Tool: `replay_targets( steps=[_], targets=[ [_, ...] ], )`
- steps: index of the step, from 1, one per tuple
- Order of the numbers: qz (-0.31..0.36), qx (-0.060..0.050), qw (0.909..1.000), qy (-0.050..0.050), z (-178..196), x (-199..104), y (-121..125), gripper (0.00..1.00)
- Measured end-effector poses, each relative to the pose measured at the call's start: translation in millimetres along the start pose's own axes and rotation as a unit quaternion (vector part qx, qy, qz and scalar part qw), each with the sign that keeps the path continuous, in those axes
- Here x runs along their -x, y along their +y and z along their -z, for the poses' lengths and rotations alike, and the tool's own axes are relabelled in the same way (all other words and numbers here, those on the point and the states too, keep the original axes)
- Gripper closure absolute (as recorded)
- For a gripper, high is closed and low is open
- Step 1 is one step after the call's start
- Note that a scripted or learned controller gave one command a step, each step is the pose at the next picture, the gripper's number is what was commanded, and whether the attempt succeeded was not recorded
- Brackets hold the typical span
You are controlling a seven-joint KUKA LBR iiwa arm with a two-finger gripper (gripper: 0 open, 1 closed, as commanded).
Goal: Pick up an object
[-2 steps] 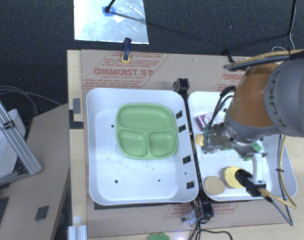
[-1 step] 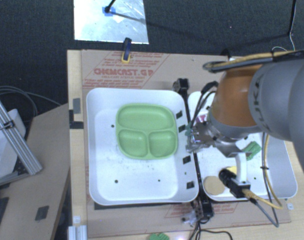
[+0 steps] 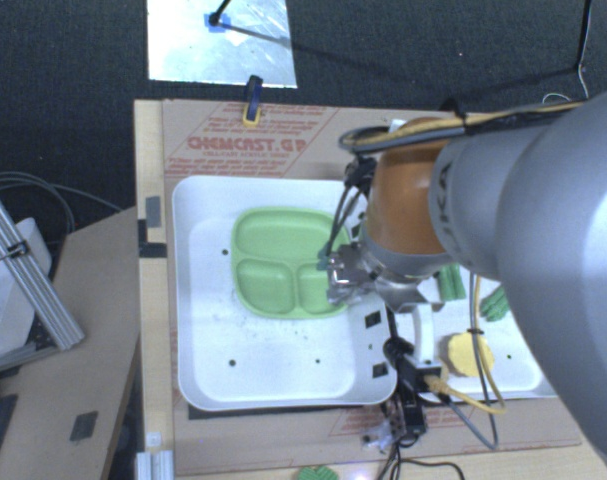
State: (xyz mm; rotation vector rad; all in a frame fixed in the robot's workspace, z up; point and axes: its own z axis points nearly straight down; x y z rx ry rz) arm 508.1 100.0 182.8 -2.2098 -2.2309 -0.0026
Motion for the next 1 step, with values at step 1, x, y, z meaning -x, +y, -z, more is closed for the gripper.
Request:
replay_targets(
  steps=[1],
  targets=[
    [0.003, 0.001, 1.0, 0.001, 31.6, -94.9, -22.2, 1.0]
  ],
)
